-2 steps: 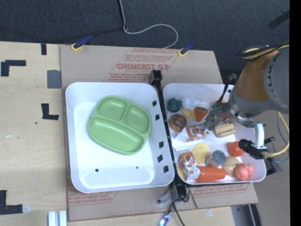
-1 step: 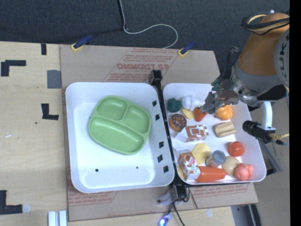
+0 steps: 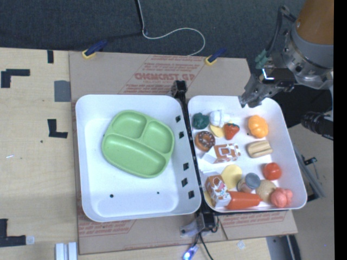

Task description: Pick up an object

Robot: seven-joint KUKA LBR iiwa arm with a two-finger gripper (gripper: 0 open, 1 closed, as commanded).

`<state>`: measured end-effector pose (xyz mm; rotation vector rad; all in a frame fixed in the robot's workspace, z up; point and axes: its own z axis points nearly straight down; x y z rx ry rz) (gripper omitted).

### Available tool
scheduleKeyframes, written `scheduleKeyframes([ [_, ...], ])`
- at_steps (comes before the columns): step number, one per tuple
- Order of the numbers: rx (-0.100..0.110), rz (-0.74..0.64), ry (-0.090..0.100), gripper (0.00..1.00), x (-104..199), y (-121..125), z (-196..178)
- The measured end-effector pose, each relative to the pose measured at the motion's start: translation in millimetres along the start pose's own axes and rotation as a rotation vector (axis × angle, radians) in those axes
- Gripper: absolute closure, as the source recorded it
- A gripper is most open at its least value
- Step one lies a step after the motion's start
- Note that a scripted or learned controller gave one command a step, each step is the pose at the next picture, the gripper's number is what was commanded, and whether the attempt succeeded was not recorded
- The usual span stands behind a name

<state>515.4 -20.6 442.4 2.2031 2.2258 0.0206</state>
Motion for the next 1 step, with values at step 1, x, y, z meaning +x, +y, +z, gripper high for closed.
scheduleKeyframes([
  [1,0.028,0.017,-0.002,1.00,-55.7,-36.7,104.4],
])
